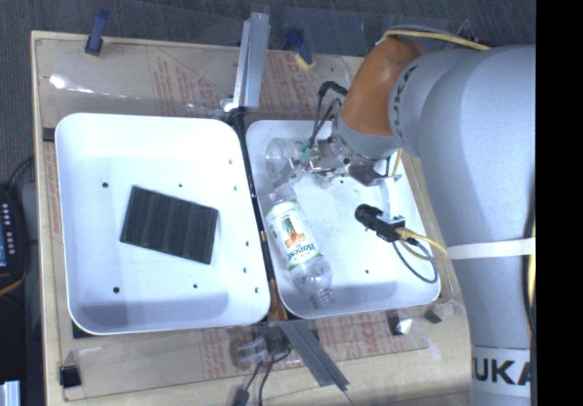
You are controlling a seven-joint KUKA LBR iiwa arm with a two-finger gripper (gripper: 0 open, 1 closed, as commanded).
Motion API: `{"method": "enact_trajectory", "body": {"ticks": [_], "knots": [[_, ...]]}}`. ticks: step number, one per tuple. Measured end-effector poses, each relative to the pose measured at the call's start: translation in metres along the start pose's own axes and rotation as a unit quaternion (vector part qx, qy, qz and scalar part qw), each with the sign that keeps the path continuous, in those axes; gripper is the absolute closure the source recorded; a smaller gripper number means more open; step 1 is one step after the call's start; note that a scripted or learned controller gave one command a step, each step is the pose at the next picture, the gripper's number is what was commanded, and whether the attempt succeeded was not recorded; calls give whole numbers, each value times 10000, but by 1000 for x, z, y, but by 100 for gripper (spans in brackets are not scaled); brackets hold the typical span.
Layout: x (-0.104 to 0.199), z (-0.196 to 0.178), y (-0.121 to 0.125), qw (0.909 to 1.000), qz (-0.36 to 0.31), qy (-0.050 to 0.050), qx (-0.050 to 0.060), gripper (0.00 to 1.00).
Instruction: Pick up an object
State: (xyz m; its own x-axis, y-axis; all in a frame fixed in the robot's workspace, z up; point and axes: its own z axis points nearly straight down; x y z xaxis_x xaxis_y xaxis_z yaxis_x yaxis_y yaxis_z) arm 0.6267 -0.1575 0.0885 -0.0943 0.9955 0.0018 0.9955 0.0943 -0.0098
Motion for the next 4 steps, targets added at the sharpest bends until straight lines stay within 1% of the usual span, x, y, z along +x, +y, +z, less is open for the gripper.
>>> {"method": "enact_trajectory", "body": {"ticks": [1, 2, 3, 4], "knots": [[78, -102, 16, 9996, 282, -10, -29, 100], [62, -77, -12, 9710, 2389, 4, -6, 100], [63, -77, -12, 9711, 2387, 4, -5, 0], [9, -57, -35, 9932, 1162, 4, -16, 0]]}}
